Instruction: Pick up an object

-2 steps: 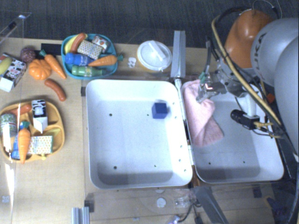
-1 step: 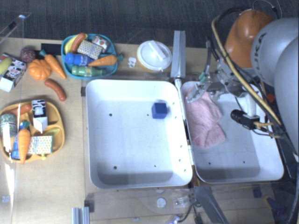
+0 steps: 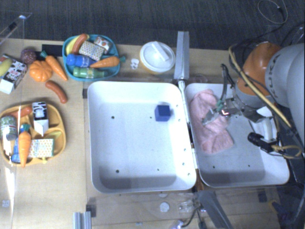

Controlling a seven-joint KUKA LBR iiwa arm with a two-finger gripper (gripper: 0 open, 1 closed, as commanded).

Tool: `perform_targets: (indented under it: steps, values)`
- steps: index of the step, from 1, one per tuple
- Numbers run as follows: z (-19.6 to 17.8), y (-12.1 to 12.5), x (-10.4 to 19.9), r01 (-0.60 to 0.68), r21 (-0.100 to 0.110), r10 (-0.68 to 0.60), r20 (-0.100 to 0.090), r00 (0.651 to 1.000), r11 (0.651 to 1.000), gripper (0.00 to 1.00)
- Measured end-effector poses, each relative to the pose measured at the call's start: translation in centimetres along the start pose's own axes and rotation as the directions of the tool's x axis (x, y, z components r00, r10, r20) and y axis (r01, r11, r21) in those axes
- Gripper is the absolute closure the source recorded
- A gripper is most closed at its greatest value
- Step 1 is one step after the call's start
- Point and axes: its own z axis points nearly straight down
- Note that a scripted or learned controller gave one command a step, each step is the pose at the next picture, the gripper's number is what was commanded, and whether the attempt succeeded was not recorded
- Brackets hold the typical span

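A small blue cube (image 3: 163, 112) lies in the left white bin (image 3: 119, 175), near its upper right. A crumpled pink cloth (image 3: 211, 135) lies along the left side of the right white bin (image 3: 248, 175). My gripper (image 3: 217, 112) reaches in from the right and sits low over the upper middle of the pink cloth, touching or almost touching it. The grey arm with its orange band (image 3: 257, 56) fills the upper right of the right bin. The gripper's tip is small and dark against the cloth.
A metal divider (image 3: 181, 56) stands behind the seam between the bins. A white lidded bowl (image 3: 157, 56), a blue bowl of toy food (image 3: 90, 56) and a yellow plate of toys (image 3: 33, 135) sit on the bench to the left. Cables (image 3: 267, 144) hang over the right bin.
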Motion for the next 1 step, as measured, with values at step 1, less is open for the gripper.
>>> perform_targets:
  steps: [1]
  values:
    - [0.23, -2.21, -1.33, 0.098, -0.009, -0.098, 0.002, 0.995, 0.995, 0.00]
